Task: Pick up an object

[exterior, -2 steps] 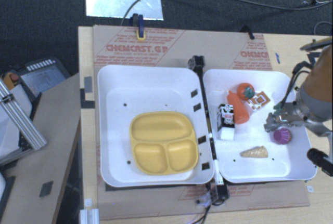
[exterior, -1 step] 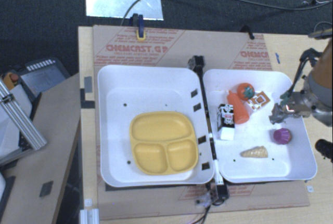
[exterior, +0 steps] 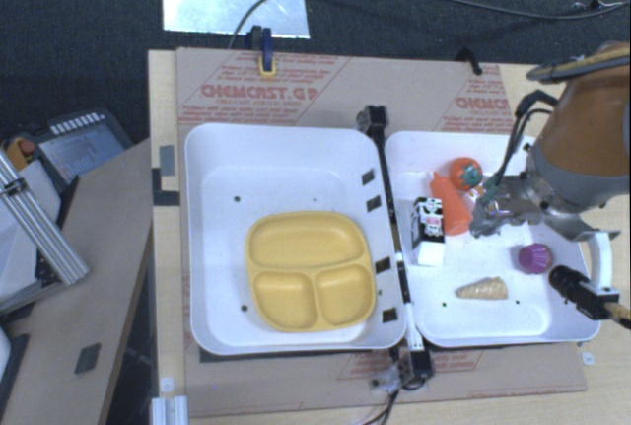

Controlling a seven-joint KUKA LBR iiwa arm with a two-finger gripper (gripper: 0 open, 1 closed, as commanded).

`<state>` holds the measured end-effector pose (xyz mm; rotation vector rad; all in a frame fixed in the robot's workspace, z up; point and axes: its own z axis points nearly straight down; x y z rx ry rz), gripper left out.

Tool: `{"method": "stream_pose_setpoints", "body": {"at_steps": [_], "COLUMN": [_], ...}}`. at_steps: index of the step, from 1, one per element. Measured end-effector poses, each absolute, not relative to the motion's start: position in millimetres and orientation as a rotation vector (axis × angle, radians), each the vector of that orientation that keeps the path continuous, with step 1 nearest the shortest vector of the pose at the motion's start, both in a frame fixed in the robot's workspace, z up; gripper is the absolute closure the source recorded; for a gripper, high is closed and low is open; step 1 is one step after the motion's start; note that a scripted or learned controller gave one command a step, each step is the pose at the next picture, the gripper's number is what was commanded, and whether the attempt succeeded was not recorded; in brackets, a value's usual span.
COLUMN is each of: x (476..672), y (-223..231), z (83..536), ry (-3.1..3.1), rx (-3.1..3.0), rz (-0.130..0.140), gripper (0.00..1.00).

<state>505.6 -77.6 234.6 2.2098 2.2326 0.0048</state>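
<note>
The right bin point(exterior: 493, 324) holds several small items: an orange carrot-like toy point(exterior: 455, 204), an orange ball with a teal patch point(exterior: 465, 172), a black and white block point(exterior: 428, 218), a purple cup-shaped toy point(exterior: 533, 258) and a tan cone point(exterior: 482, 290). My gripper point(exterior: 489, 216) hangs over the right bin, just right of the orange toy and above-left of the purple toy. Nothing shows between its fingers.
The left bin point(exterior: 217, 177) carries a yellow divided plate point(exterior: 309, 269). A black divider strip point(exterior: 385, 216) runs between the bins. The grey arm with its orange band point(exterior: 592, 117) covers the right bin's far right corner. Cables cross the bench behind.
</note>
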Motion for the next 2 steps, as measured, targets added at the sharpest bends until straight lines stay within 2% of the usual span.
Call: {"method": "stream_pose_setpoints", "body": {"at_steps": [1,2], "x": [504.1,516.3], "y": [-20,24], "z": [237,232], "ry": [2.234,2.232], "rx": [2.210,2.211], "rz": [0.005,0.004], "gripper": [1.00,1.00]}}
